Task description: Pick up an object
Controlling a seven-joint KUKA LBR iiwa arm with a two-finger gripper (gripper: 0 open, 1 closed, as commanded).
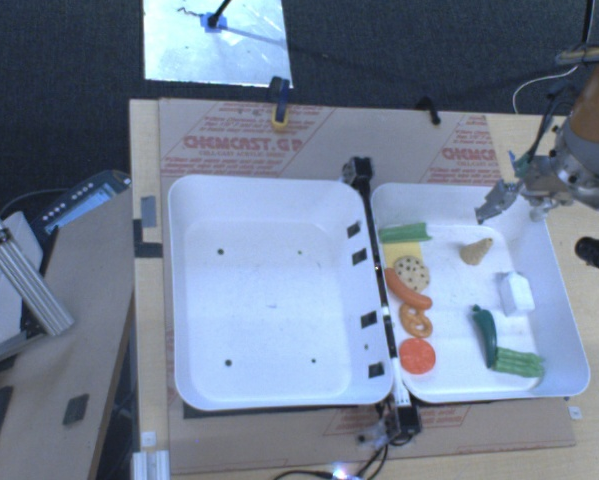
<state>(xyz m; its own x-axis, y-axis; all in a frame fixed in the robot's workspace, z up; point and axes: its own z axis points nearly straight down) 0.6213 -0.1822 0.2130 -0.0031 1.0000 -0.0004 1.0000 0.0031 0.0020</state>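
1. Grey metal claw point(511, 200) sits at upper right of the right bin point(569, 353), over the bin's back rim, w/ the arm point(591, 133) entering from the right edge. Claw state: can't tell whether released or clenched; nothing visible in its grip.
2. Nearest obj.: tan wedge-shaped piece point(476, 251), just below-left of the claw, lying on the bin floor, apart from the claw.
3. White block point(516, 292) lies further down, near the bin's right side.
4. Dark green curved item point(485, 333) lies below the white block, approx. touching a light green ridged piece point(519, 362) near the front right corner.
5. Along the bin's left wall, back to front: green flat strip point(404, 232), tan speckled cookie point(409, 268), orange-red sausage point(408, 288), orange pretzel-like ring point(416, 320), red-orange disc point(417, 356). These lie close together in a column; cookie, sausage and ring appear to touch or overlap.
6. Left bin point(194, 368) stands beside the right bin; black clips point(360, 257) run down the shared divider.
7. Both bins rest on a cardboard sheet point(241, 140) w/ red print, on the surface point(147, 143).
8. Reflective square panel point(214, 28) lies behind the surface, on dark floor covering.
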